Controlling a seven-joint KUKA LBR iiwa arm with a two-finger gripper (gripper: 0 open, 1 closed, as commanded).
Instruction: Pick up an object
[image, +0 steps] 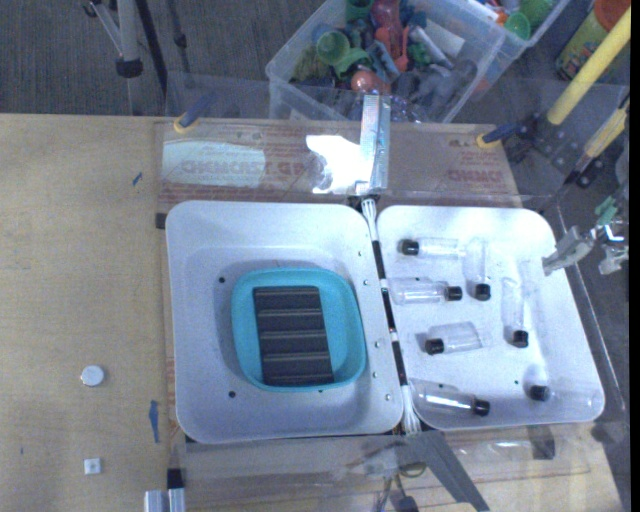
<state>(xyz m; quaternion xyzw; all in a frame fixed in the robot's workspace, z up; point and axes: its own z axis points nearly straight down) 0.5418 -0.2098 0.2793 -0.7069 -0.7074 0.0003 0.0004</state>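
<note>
Right bin (585, 345): several clear vials with black caps. Vial (428, 246) near the far wall lies long axis left-right, cap pointing left; the vial at the near edge (452, 401) has its cap pointing right. Gripper (580, 245) at the bin's right rim; finger state cannot tell. Left bin (200, 260) holds a teal tray (245, 300).

Gripper (585, 246) hangs at the far right edge, a pale metal finger (560, 258) pointing left; the arm itself sits mostly out of frame.
</note>
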